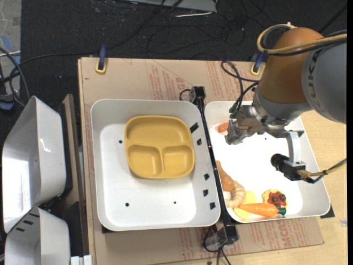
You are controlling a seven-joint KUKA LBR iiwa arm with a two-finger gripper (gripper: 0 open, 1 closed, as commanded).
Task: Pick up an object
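Divided plate in left bin; toy food in right bin.

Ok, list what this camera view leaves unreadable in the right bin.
- The pincer: the wrist above covers its fingers, so whether it is open or shut can't be told.
- Orange-red item at the pincer: partly covered by the pincer, so its shape and any contact stay unclear.
- Bin floor under the arm: hidden by the arm.
- Small red-and-dark object beside the carrot: too small to identify.
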